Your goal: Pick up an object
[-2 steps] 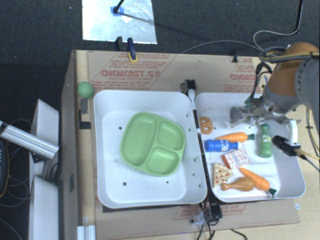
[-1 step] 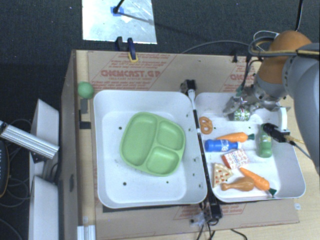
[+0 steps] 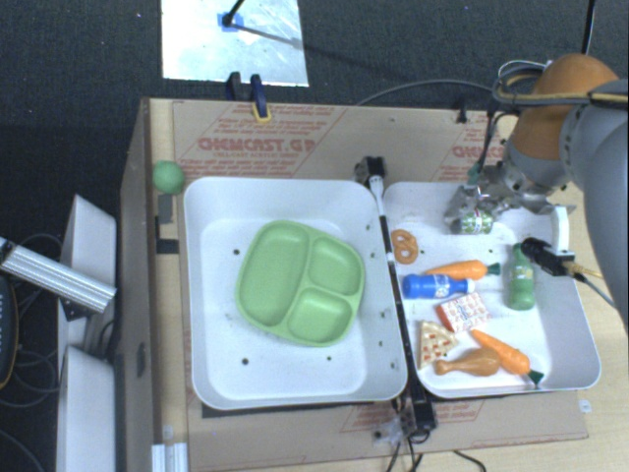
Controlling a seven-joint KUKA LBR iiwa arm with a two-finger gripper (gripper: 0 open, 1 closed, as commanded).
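A dark carpeted floor surrounded the bench, whose brown board carried two shallow white bins side by side. Nearest in the right bin (image 3: 580,357) lay a toy chicken drumstick (image 3: 468,365) and a carrot (image 3: 503,352), the carrot's long axis slanting from far left to near right, its green top at the near end. Beside them sat a pizza slice (image 3: 431,340) and a small red-and-white carton (image 3: 462,313). Farther in, a blue bottle (image 3: 436,285) lay on its side, lengthwise left to right, with a second carrot (image 3: 460,269) just beyond it, and a green bottle (image 3: 520,281) stood to the right. A pretzel (image 3: 403,245) lay near the divider.

In the left bin (image 3: 211,362) a green divided plate (image 3: 300,282) rested alone, likely kept as a drop-off spot.

At the far side of the right bin, the gripper (image 3: 475,214) hung low over a small green can (image 3: 477,223); whether its fingers were open or shut could not be told, nor which way the can pointed. The can seemed the likely target. A green ball (image 3: 168,176) sat on the bench's far left.
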